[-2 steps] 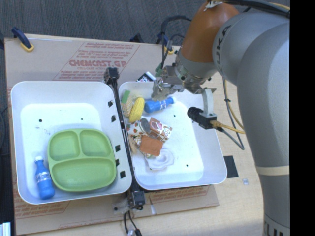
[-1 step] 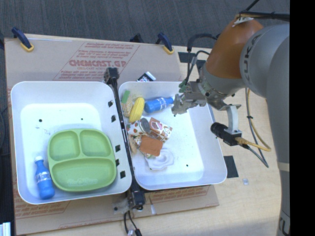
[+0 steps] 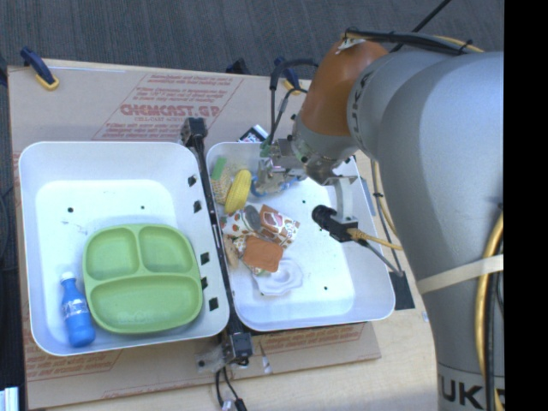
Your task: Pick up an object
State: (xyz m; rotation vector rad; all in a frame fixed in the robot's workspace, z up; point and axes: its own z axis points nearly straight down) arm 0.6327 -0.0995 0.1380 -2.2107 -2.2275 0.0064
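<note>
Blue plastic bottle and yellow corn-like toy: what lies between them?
In the camera view, a green divided plastic plate, then the adjoining rims of the two white bins, lie between bottle and toy.

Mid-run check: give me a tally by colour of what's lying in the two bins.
Green: 1, divided plate
Blue: 1, bottle
Yellow: 1, oblong piece
Orange-brown: 1, flat block
Red and white: 1, packet
Clear: 1, plastic piece
Total: 6 countable; smaller bits piled in the right bin are too tangled to count.
</note>
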